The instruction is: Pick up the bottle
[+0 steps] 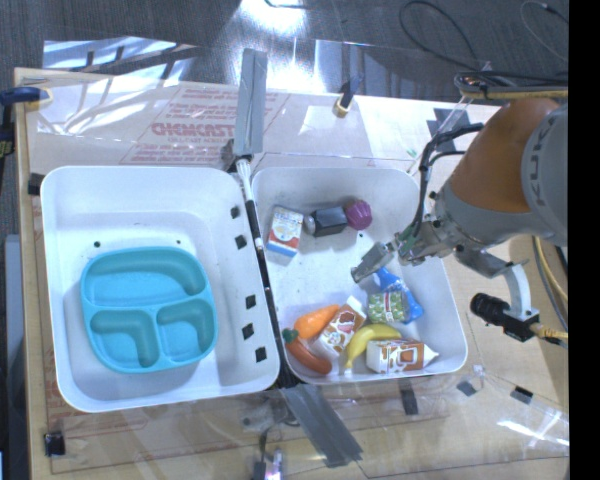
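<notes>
The bottle [336, 218] lies on its side at the back of the right bin [380, 181]. It has a dark body and a round purple cap that points right. My gripper [373, 262] hangs over the middle of that bin, a little in front of and to the right of the bottle's cap, apart from it. Nothing shows in the gripper. The arm's grey and orange wrist [500, 173] reaches in from the right over the bin's right wall.
A small white, orange and blue carton [284, 234] lies left of the bottle. A blue pouch [393, 299], carrot [316, 320], banana [366, 336], juice carton [397, 355] and red item [308, 358] crowd the front. The left bin [70, 193] holds a blue divided tray [145, 306].
</notes>
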Available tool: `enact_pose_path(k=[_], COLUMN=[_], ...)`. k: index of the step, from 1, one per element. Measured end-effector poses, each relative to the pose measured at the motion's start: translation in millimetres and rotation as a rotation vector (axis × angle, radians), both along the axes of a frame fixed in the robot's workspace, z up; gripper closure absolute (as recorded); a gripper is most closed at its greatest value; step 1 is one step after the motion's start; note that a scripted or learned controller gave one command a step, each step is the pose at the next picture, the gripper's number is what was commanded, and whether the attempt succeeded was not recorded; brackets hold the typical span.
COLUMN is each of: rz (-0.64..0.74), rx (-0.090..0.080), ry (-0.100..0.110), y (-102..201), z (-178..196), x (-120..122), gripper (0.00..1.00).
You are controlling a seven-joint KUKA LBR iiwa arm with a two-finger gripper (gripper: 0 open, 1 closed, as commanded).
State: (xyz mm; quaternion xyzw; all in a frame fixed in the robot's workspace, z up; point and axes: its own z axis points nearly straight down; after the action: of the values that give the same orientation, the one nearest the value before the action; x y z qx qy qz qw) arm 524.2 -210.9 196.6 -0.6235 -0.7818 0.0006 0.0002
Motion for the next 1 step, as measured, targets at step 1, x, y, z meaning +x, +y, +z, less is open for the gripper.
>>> enact_pose_path(k=[1], rz=[-0.024], rx=[0.002], ry=[0.004], y=[1.5], z=[-0.1], x=[-12.5], gripper=[0.0])
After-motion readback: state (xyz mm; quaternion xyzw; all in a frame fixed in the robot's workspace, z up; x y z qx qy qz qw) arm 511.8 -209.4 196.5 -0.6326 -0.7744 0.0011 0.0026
